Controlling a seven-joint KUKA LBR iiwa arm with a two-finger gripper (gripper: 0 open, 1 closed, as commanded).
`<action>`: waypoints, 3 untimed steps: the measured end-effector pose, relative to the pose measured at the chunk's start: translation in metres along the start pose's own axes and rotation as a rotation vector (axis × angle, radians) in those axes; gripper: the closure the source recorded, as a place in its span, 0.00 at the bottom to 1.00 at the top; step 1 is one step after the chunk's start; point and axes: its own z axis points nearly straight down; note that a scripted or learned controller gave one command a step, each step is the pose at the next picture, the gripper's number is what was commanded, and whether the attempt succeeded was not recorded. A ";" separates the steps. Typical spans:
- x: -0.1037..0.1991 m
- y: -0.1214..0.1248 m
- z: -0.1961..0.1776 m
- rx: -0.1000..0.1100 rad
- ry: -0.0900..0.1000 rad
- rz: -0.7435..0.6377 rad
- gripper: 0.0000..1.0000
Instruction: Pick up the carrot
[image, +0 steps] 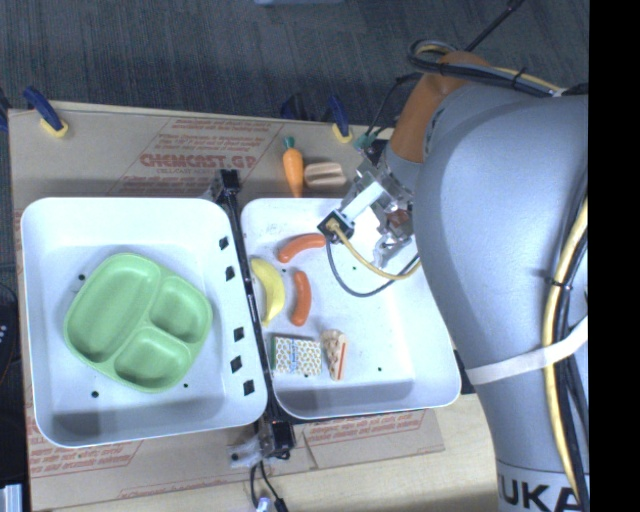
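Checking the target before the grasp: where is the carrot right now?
The carrot lies outside the bins, on the bench behind the right bin's far rim, just left of a tan block.

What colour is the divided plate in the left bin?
Light green; the divided plate shows best in the camera view.

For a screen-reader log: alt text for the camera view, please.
A small orange carrot with a green top lies on the cardboard behind the right white bin, beside a tan bun; the grey arm's gripper hovers over that bin's back edge.
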 end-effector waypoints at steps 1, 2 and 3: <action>0.020 -0.038 0.070 0.002 -0.003 0.077 0.00; 0.021 -0.040 0.060 0.005 -0.003 0.069 1.00; 0.009 -0.106 -0.066 -0.001 0.001 0.255 1.00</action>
